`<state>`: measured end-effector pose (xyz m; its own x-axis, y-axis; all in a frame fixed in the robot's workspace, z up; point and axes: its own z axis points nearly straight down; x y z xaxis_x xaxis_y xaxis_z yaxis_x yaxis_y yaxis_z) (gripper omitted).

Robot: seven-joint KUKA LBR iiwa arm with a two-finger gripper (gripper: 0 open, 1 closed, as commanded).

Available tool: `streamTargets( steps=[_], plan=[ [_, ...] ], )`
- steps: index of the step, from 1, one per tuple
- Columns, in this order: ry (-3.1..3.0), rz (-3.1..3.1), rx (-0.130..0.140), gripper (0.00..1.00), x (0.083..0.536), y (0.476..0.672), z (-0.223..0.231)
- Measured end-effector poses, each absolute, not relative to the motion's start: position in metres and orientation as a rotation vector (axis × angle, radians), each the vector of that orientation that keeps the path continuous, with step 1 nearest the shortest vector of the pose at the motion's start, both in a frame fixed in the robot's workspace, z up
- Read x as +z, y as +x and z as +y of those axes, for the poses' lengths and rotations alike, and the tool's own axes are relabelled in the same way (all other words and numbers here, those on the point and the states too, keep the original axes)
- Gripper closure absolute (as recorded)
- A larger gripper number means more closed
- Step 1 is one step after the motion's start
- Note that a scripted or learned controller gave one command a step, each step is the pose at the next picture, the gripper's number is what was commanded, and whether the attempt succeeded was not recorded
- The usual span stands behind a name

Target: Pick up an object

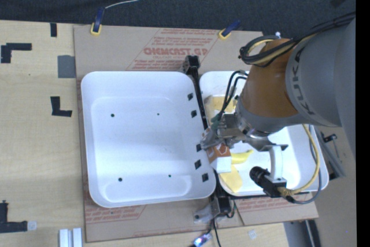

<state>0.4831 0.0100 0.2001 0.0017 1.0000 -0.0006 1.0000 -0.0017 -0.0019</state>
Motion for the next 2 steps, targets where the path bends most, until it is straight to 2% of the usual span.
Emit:
streamTargets(
  steps=[1,2],
  plan=[
    [-2.215,-2.226,0.002,1.00,0.1829,0.5104,0.0833],
    [-2.215,-2.222,0.007,1.00,0.1927,0.5089,0.0813]
  ],
)
